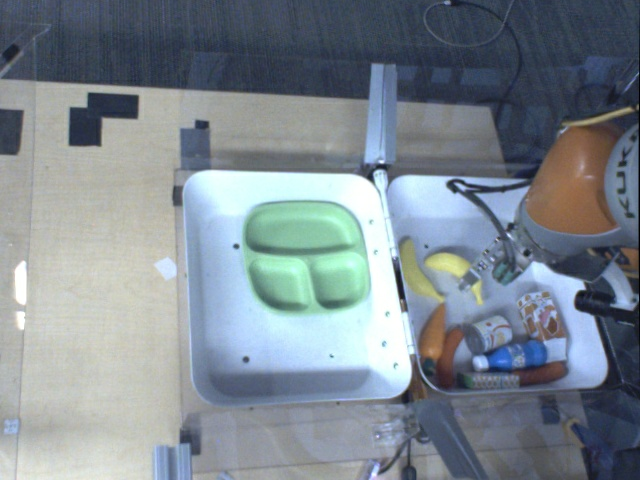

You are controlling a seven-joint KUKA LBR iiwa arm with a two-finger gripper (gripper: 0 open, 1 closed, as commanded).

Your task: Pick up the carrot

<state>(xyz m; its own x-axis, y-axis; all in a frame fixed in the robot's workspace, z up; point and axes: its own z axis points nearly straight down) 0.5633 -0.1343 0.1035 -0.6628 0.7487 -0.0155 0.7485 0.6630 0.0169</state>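
A pale wood table [90, 298] seen from above, with black square marks [100, 116] near its far left edge. Two shallow white bins sit on it side by side, touching along a metal rail [381, 118]: the left bin [215, 358] and the right bin [425, 203]. Beyond the table lies dark carpet [250, 18] with a looped cable [480, 18]

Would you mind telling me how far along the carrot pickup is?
Nothing looks done yet: the carrot lies in the right bin beside the banana. The end effector hovers over that bin, above the banana. Reaching, grasping and lifting the carrot remain.
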